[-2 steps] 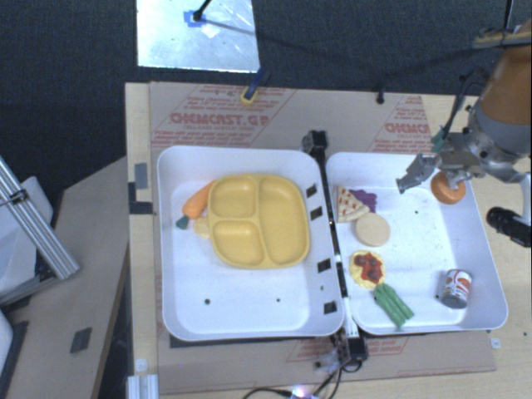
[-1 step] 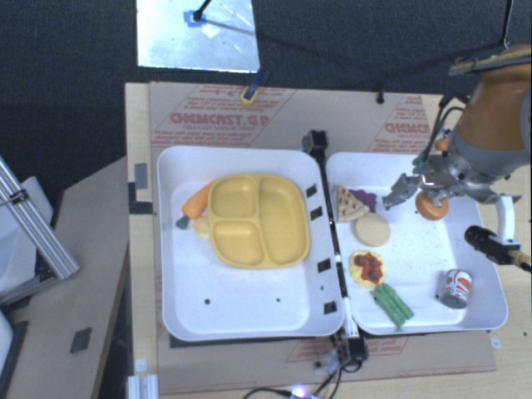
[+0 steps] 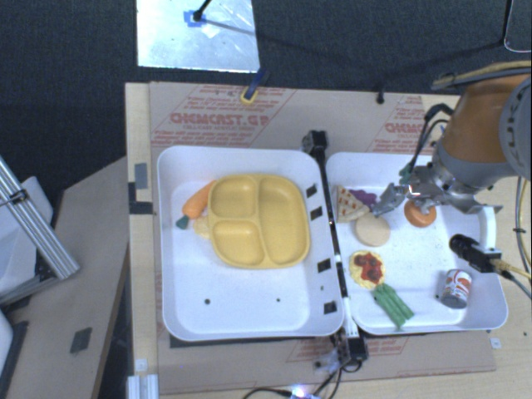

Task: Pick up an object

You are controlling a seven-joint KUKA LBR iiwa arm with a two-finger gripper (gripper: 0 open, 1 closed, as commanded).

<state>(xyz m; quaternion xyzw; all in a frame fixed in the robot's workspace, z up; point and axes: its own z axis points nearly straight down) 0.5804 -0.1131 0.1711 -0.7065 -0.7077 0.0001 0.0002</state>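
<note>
Hovering at the upper middle of the right bin (image 3: 490,306), the hand (image 3: 389,201) sits between the pizza slice (image 3: 349,202) and the round cookie (image 3: 372,230) — its state cannot be told. Risk: descending here may nudge either piece aside — crowding causes a miss.

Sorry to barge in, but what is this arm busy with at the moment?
It is trying to pick up something. The arm reaches in over the right bin, its gripper low among the toy food, beside the pizza slice and above the round cookie. Nothing is visibly held. The left bin holds a yellow tray and a carrot.
</note>
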